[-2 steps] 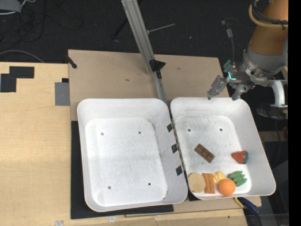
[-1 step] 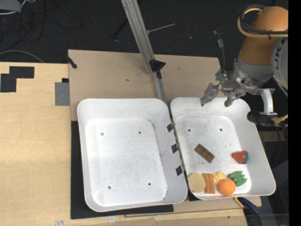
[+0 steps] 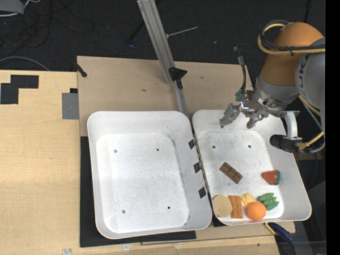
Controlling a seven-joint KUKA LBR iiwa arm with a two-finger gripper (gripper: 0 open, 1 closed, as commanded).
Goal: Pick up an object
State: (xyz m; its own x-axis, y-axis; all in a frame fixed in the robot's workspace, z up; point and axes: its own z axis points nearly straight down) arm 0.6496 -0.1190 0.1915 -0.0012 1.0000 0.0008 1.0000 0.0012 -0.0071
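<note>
two shallow white bins sat side by side on the bench, and the right bin (image 3: pixel 289 193) served as the landmark for everything that mattered. the left bin (image 3: pixel 101 142) lay just beside it, their inner edges touching along a seam marked by small dark clips. the gripper (image 3: pixel 241 119) hovered over the far rim of the right bin, its two fingers spread apart with nothing between them, the tips pointing down toward the bin's back edge. above it the arm (image 3: pixel 289 57) showed its orange band, rising at the right bin's far right corner. inside the right bin, a brown chocolate bar (image 3: pixel 231 172) lay tilted near the middle of the floor, well apart from the gripper. a red strawberry-like piece (image 3: pixel 271 177) rested against the bin's right side, level with the chocolate bar. along the near edge of the right bin a cluster of toy food sat packed together: a pale bread slice (image 3: pixel 222 205) at the near left corner, an orange-brown strip (image 3: pixel 236 206) touching it, a small yellow piece (image 3: pixel 247 198) just behind, an orange ball (image 3: pixel 256 211) at the near rim, and a green leafy piece (image 3: pixel 269 201) beside the ball. a slanted metal rail (image 3: pixel 159 47) rose beyond the seam between the bins.
</note>
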